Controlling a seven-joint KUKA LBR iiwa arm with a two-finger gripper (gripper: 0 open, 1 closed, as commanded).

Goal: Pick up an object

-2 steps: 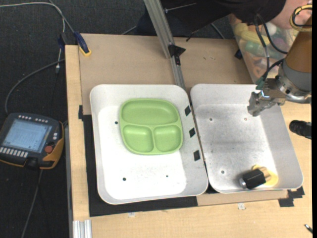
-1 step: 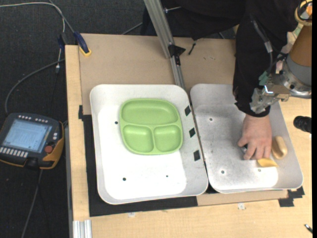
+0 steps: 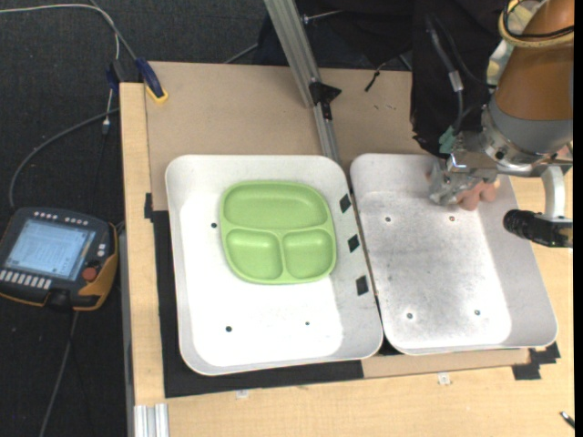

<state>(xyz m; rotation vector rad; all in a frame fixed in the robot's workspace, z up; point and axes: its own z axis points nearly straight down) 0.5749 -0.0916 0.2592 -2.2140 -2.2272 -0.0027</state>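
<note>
Gripper [image 3: 453,188] sits low over the far right corner of the scuffed right-hand white plastic bin [image 3: 455,289], beside a small pinkish rounded object [image 3: 481,195]. Whether it is released or clenched cannot be told; blur hides the tips. Step in hand appears to be the grasp attempt. Next move calls for closing on the object and lifting. 1 green 3-compartment plastic tray [image 3: 276,230] lies left of that bin.

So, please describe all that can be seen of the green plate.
The green plate is a rounded rectangle that looks like matte plastic, with three compartments: one wide at the far side, two smaller at the near side. It lies flat, open side up, in the left bin, toward its far part. Nothing else touches it.
</note>
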